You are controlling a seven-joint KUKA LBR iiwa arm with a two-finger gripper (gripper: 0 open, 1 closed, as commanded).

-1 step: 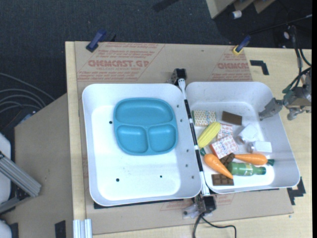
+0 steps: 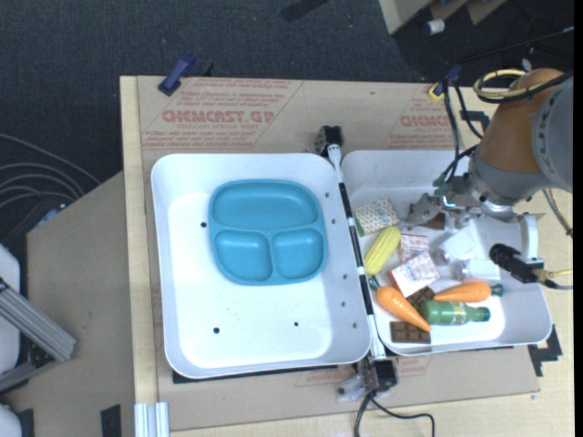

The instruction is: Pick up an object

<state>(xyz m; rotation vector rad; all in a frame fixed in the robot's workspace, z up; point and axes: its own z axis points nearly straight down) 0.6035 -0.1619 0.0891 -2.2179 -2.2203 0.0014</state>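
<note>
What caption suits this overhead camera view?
Robot arm reaches into right bin of toy food; blue tray sits in left bin.

Red print runs across the brown board (image 2: 273, 107) under the bins: "CHEMCAST GP" reads clearly at the upper left, with smaller lines beneath it too fine to make out. The same red lettering shows again at the upper right, partly cut off by the arm (image 2: 524, 144).
</note>
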